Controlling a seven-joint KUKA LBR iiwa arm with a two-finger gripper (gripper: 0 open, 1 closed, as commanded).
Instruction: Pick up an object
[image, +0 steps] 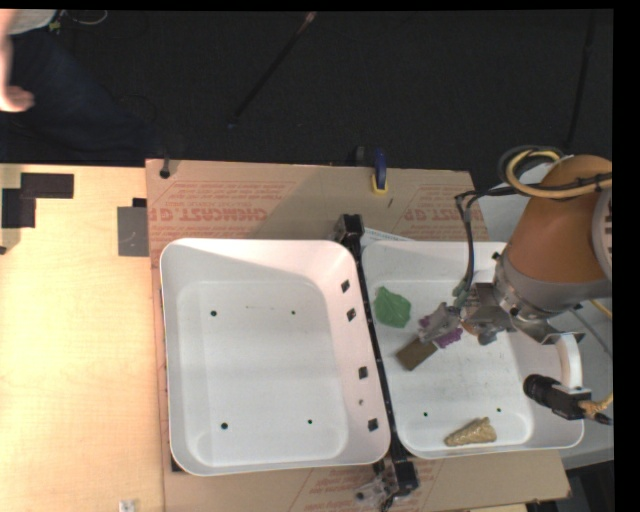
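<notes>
My gripper (462, 318) hangs low over the middle of the right bin (520, 435), under the grey arm with its orange band. A small purple object (441, 331) lies right at the gripper's tip, touching or nearly touching it. A brown block (415, 353) lies slanted just to the lower left of the purple object. A crumpled green object (392, 307) rests near the bin's left wall. A tan wedge-shaped piece (471, 433) lies near the bin's front edge.
The left bin (185, 440) stands beside the right one, with a row of black clips (362, 372) along the shared wall. Both bins rest on a cardboard sheet (260, 205) on the pale wooden bench.
</notes>
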